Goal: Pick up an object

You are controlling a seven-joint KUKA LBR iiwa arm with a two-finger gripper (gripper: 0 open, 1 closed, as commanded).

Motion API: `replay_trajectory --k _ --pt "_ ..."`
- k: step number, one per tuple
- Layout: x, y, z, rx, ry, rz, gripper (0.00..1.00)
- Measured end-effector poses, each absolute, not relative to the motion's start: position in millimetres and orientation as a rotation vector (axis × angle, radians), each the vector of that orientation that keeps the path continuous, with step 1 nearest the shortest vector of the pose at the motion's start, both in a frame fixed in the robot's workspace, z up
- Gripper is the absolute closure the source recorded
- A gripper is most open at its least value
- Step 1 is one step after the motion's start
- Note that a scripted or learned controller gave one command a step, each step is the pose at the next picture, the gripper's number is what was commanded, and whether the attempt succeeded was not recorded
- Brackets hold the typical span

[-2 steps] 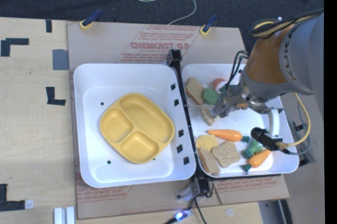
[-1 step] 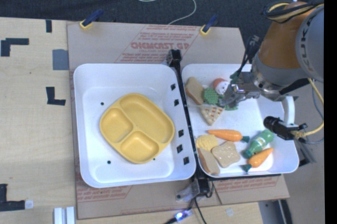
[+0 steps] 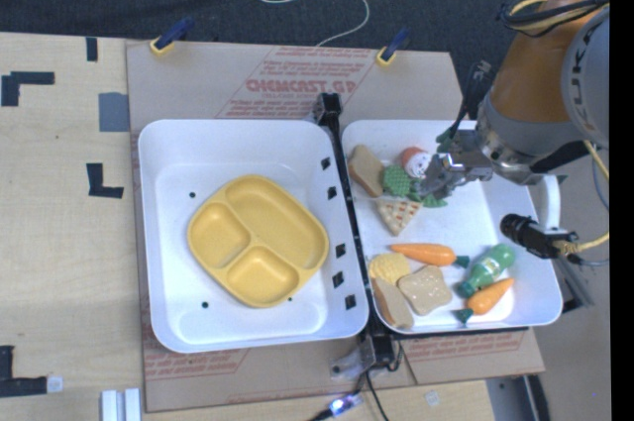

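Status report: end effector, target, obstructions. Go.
End effector low in right bin, over green toy. Nothing seen held. Waffle wedge and bread piece crowd close.

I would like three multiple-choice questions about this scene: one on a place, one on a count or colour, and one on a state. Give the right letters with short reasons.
1. Where does the yellow tray lie?
A. in the left bin
B. in the right bin
C. on the bare bench

2. How many orange carrots lie in the right bin?
A. none
B. two
C. five

3. Where is the end effector?
A. over the yellow tray
B. outside both bins
C. low among the toy foods in the right bin

Answers:
1 A, the tray rests inside the left bin.
2 B, one carrot lies mid-bin and another carrot near the front corner.
3 C, it sits beside the green toy and the waffle wedge.
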State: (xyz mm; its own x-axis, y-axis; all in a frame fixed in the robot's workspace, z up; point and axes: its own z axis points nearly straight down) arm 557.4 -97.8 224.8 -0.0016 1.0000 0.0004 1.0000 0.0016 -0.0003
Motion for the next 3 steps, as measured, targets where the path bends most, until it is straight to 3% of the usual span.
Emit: replay_trajectory --k 1,2,3 --pt "518.4 -80 224 -2.219 -2.22 0.004 1.0" --pt "512.1 -73 234 -2.219 -2.223 0.0 1.0" --pt "510.3 -78 214 -2.22 -2.219 0.006 1.0"
